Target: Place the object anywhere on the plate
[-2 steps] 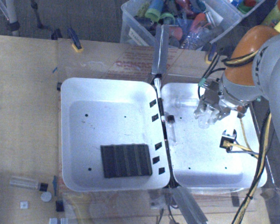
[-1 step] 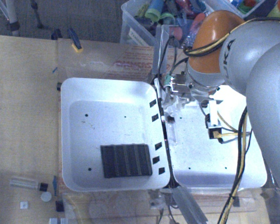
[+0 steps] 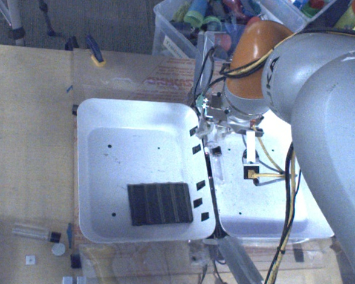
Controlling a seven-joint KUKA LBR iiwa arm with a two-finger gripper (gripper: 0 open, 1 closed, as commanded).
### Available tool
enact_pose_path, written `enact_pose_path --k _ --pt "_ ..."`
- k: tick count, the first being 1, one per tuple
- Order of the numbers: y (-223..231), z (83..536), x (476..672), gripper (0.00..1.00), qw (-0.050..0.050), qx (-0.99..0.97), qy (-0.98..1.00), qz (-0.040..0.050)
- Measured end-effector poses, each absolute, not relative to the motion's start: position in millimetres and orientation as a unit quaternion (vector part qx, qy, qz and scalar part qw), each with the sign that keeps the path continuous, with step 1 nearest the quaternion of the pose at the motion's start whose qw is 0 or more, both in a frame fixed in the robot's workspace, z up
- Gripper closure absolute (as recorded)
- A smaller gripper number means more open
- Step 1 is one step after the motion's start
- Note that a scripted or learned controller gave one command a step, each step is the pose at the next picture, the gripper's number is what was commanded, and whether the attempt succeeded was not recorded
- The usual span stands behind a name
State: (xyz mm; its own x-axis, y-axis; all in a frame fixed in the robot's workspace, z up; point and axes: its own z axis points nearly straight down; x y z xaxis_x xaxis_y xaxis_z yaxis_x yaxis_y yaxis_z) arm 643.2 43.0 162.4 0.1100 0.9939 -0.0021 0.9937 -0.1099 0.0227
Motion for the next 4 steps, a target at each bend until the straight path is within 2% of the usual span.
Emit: enact_pose_path --k 1,2,3,4 --pt "118.7 435.2 655.4 1.0 0.0 0.658 0.753 0.0" --pt "174.3 331.8 614.1 1.0 -0.001 0.693 0.721 -0.0012" --pt "203.8 151.0 637.7 1.0 -0.002 0.709 0.705 -0.002" --pt "225.7 136.9 649.2 1.0 0.0 0.507 0.862 0.0011"
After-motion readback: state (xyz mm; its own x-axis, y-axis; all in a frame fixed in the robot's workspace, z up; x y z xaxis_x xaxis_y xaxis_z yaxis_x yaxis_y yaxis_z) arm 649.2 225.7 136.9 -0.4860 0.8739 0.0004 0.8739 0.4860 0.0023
